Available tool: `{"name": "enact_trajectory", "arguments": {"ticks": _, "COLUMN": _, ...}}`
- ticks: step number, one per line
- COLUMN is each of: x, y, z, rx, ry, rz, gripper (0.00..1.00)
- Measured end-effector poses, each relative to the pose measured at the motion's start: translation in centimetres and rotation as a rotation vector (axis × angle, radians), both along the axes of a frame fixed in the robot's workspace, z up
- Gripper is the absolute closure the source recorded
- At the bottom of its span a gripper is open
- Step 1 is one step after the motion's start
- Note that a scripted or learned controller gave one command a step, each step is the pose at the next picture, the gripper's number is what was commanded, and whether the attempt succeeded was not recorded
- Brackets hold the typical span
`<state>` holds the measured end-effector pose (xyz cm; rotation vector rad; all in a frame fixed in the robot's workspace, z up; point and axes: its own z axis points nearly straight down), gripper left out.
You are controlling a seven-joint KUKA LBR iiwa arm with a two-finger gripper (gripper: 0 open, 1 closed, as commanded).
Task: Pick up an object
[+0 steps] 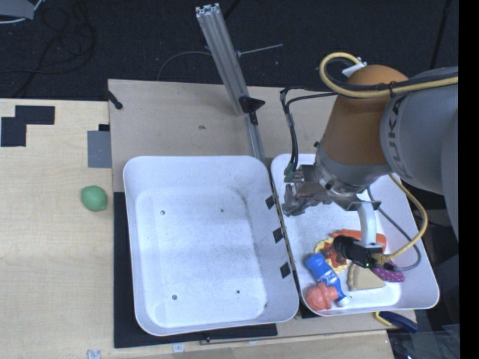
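You cannot read the gripper [298, 194] well: it is a dark tangle of metal under the orange band, over the upper left part of the right bin [419, 294], and whether it is spread or pressed together I cannot tell. The arm [419, 133] comes in from the right and hides much of that bin. The objects lie heaped at the bin's near end: a blue piece [323, 269], a pink one [322, 296], others partly covered. A green ball [94, 198] sits on the bench, left of the left bin [150, 172].
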<state>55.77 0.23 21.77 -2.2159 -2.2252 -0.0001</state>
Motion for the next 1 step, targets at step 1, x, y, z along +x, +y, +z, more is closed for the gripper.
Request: {"name": "enact_trajectory", "arguments": {"ticks": 1, "x": -1.07, "y": 5.17, "z": 1.31, "rx": 0.000, "ry": -0.001, "rz": -0.001, "gripper": 1.00}}
